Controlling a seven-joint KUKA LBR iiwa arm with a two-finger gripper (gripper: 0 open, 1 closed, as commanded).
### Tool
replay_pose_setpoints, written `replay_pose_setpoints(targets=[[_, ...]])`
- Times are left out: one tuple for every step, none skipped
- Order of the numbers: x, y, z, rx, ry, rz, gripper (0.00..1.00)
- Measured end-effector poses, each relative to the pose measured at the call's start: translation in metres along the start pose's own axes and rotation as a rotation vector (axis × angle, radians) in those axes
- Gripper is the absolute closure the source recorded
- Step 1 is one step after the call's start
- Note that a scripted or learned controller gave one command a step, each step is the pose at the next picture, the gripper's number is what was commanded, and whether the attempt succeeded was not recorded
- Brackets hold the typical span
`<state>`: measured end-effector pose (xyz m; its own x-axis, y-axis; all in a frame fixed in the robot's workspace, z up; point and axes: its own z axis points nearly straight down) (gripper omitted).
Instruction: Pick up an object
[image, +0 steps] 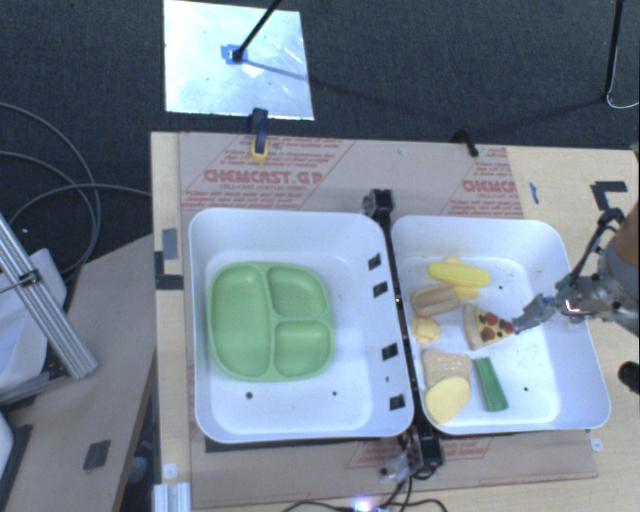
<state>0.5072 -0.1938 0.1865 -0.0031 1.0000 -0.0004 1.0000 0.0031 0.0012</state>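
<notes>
The hand (522, 320) is low in the right bin (570, 400), and its tip seems to touch the pizza slice (484, 326). I cannot tell how it is set. It is reaching now. Next comes a firm pinch, then a lift.

The arm (618, 290) is cut off by the right edge, with just its wrist end showing. The pincer (524, 319) is small and blurred where it meets the pizza slice (485, 326), so contact cannot be judged. The aluminium frame (35, 300) runs off the left edge.
</notes>
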Motion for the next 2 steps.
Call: replay_pose_setpoints(targets=[[-0.012,0.059,0.103,-0.006,-0.001,-0.004,0.0],[-0.012,0.061,0.086,-0.016,-0.002,-0.004,1.0]])
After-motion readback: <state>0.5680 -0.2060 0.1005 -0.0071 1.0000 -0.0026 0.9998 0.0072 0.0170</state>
